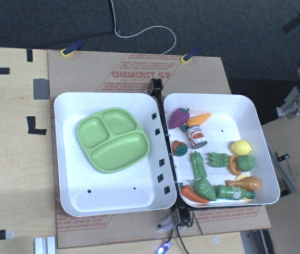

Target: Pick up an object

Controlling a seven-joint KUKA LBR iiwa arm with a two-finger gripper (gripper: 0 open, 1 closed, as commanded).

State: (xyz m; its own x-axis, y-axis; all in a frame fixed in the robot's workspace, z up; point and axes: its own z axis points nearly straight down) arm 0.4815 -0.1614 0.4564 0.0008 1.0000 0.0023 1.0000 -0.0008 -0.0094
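Observation:
The right bin [245, 106] holds several toy foods. A purple bunch of grapes [178, 117] and an orange carrot [199, 119] lie near its far left corner, with a red and white can [196, 136] just below them. A yellow lemon [241, 147] sits toward the right wall, above a green ball on an orange piece [245, 163]. A green pickle [198, 164], a broccoli [203, 187], a green bottle [234, 193] and a brown drumstick [247, 183] crowd the near side.
The left bin [70, 189] bears a green divided plate [114, 138]. Both bins rest on a cardboard sheet [86, 67]. A white cable [139, 33] loops over the dark floor behind. A grey metal part [290, 103] stands off the right bin's far right corner.

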